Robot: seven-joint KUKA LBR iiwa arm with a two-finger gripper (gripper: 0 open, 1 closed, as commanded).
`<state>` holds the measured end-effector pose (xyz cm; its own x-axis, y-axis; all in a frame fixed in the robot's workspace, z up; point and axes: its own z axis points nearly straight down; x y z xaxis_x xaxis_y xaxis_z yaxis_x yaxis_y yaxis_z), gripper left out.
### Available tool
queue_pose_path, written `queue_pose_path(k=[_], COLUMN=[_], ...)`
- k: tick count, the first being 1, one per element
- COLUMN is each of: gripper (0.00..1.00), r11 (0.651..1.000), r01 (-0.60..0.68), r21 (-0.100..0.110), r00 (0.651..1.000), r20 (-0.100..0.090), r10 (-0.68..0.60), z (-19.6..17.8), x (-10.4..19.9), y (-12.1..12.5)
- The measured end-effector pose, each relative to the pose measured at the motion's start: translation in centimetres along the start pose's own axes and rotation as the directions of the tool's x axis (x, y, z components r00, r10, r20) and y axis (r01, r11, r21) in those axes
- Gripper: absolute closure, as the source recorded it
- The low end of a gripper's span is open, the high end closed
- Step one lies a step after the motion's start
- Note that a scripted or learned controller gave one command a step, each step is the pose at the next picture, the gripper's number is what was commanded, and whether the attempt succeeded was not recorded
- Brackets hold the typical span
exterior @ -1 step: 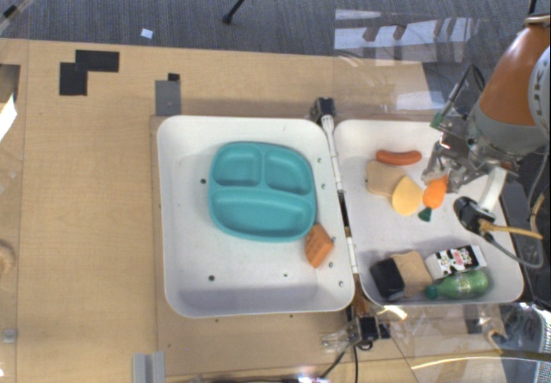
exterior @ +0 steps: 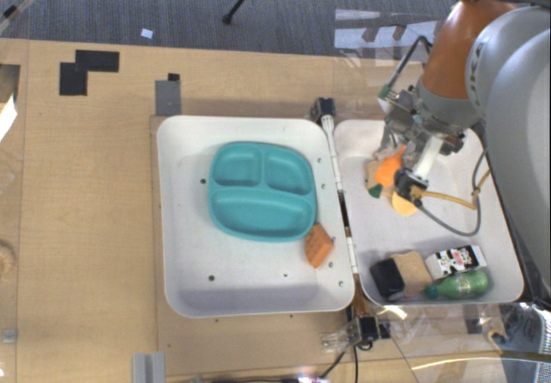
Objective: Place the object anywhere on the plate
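A teal divided plate (exterior: 261, 192) lies in the left bin (exterior: 185, 278), toward its middle. My gripper (exterior: 393, 157) hangs low over the upper left part of the right bin (exterior: 504, 226). Right under it lies an orange carrot-like piece (exterior: 385, 173) with a green end (exterior: 375, 191), partly hidden by the gripper. An orange-yellow piece (exterior: 405, 202) lies just beside it. Whether the gripper touches the orange piece is unclear.
An orange-brown block (exterior: 318, 245) lies in the left bin against the plate's lower right corner. At the right bin's front are a black item (exterior: 387, 279), a tan block (exterior: 414, 267), a small printed box (exterior: 456, 261) and a green bottle-shaped thing (exterior: 458, 286).
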<state>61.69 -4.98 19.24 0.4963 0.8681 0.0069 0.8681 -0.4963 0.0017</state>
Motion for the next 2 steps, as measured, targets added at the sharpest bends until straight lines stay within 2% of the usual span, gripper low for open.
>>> queue_pose_path(k=[1, 2], gripper=[1.00, 1.00], r11=[0.968, 0.999], r01=[-0.249, -0.048], r21=[-0.001, 0.001], r00=[0.968, 0.999], r20=[0.003, 0.003], r10=[0.249, 0.048], z=[-0.5, -0.2], x=[4.8, 13.4], y=[-5.5, -7.9])
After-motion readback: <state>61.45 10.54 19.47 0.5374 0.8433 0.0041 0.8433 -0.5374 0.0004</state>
